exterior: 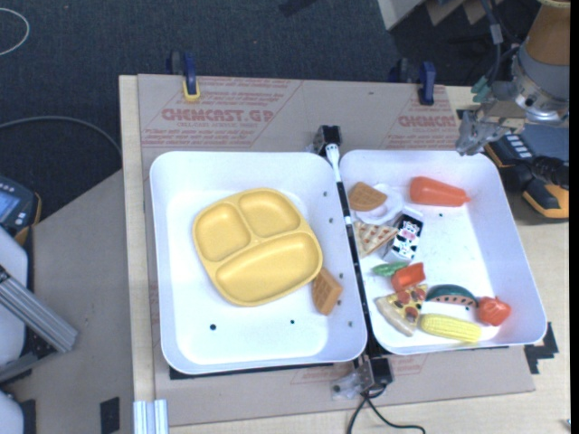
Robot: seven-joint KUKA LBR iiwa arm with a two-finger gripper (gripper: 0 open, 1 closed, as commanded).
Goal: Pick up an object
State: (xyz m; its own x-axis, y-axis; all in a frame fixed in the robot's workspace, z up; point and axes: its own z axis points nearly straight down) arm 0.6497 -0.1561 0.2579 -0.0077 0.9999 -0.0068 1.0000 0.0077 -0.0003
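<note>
Dark carpet floor [109, 25], brown board [262, 107] with blue clamps [188, 72], pale bench [90, 233].

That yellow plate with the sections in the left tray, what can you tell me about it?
The yellow plate is a rounded, divided dish that looks like smooth plastic. It has three compartments: two small ones along its far side and one long one along its near side, all with nothing in them. It lies flat and right way up, turned at a slant, near the middle of the left white bin. A small brown toy piece like a slice of bread sits at its near right corner, touching or nearly touching the rim.
</note>
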